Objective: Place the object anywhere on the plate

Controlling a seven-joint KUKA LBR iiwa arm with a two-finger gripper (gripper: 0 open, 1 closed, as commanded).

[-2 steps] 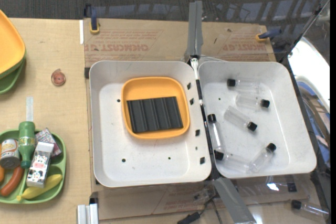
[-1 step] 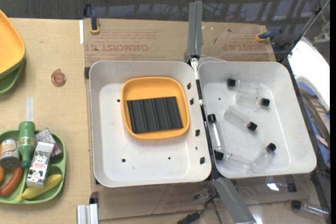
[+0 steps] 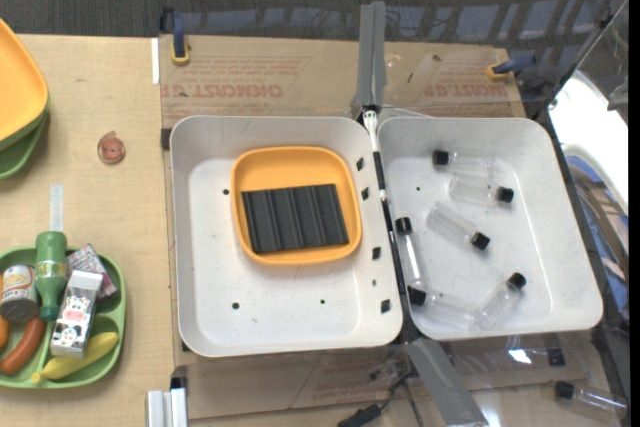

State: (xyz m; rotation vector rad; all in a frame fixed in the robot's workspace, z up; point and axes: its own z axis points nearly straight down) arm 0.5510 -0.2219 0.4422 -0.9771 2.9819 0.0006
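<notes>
Two bins below me, orange plate (image 3: pixel 296 203) in the left bin (image 3: pixel 200 305), clear vials in the right bin (image 3: pixel 570 305).

I see a dark ribbed pad (image 3: pixel 294 219) lying flat on the plate, square in its middle. In the right bin, clear black-capped vials lie scattered: one (image 3: pixel 455 158) at twelve o'clock, one (image 3: pixel 458 227) near centre, one (image 3: pixel 497 300) at five o'clock, and one (image 3: pixel 407 250) along the nine o'clock wall. As for the jaws, I cannot tell their state.

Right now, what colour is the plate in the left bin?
The plate is orange-yellow, with a dark grey ribbed block lying on it; the camera view shows it.
</notes>
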